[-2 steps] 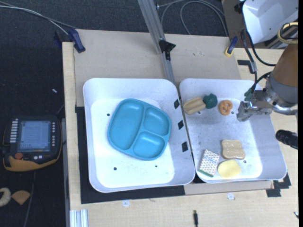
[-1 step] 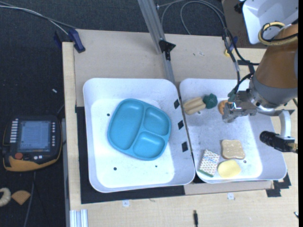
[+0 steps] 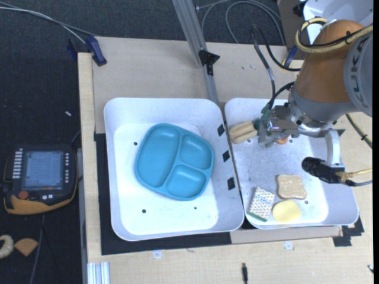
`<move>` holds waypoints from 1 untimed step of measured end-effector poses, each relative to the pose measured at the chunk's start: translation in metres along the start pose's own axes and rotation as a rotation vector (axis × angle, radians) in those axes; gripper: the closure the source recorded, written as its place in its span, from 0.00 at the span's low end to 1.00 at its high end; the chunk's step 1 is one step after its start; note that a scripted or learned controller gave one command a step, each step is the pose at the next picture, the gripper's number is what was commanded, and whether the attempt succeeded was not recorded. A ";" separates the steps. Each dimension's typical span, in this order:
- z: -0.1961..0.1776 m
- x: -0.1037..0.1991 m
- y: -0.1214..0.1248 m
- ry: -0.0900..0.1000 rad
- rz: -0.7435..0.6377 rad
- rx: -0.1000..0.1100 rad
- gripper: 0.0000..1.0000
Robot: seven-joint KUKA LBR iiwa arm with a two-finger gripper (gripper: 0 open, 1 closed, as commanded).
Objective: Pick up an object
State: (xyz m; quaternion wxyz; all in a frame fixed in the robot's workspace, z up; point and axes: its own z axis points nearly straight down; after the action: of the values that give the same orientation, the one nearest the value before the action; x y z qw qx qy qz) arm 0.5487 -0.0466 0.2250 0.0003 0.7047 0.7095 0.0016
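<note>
My gripper (image 3: 267,130) hangs over the upper left part of the right bin (image 3: 254,167). A tan, roll-shaped object (image 3: 241,131) lies right at the gripper's left side, touching or nearly touching it, close to the bin's left wall. The gripper's body hides whether the roll's right end sits inside it. Lower in the same bin lie a tan toast-like slice (image 3: 291,186), a round yellow piece (image 3: 286,212) and a green-and-white patterned packet (image 3: 261,203). The left bin (image 3: 118,176) holds a blue divided plate (image 3: 174,160).
The grey-and-orange arm (image 3: 325,70) reaches in from the upper right, with cables looping behind it. A black fitting with a cable (image 3: 320,168) hangs over the right bin's right side. A metal post (image 3: 192,22) rises behind the bins. A pendant (image 3: 40,179) lies off the bench at left.
</note>
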 end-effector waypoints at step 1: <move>0.002 0.053 -0.003 0.001 0.001 0.004 1.00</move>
State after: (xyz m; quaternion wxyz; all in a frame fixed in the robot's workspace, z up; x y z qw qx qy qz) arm 0.5451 0.0063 0.2235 -0.0014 0.7049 0.7093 0.0005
